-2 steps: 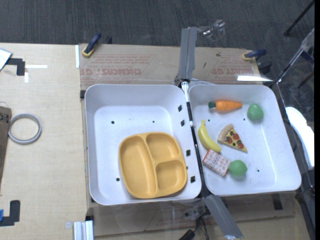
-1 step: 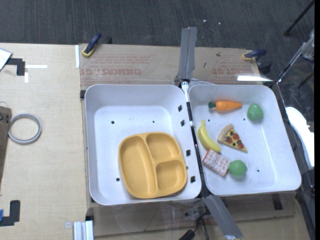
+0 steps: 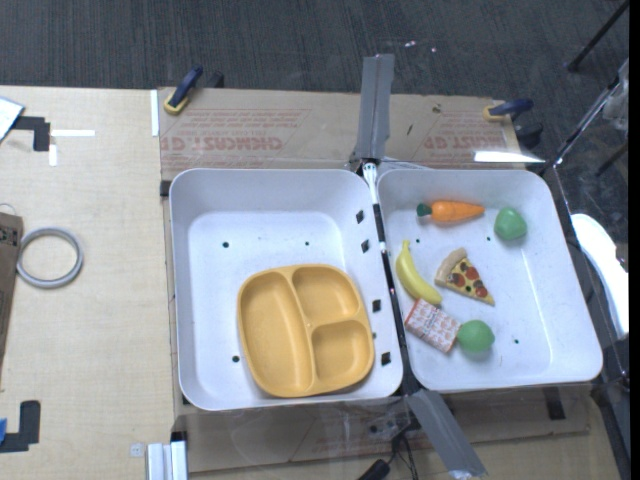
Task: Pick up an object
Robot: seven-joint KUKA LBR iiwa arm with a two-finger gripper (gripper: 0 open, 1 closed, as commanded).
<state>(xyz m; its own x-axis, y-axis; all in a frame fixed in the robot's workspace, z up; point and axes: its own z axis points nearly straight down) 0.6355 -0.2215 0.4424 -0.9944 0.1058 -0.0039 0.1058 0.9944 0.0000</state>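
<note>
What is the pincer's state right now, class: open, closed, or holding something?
Pincer: cannot be told from this camera view; none of the toys in the right bin is held.

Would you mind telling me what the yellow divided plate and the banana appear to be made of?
The plate looks like molded plastic with a smooth satin finish: uniform color, rounded compartment ridges. The banana is probably a plastic toy, given its even yellow and soft sheen.

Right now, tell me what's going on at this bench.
Nothing is being handled at the moment. The left bin holds a yellow divided plate. The right bin holds toy food lying loose: a carrot, a banana, a pizza slice, a pink wafer block and two green balls. No object has been picked up yet.
</note>
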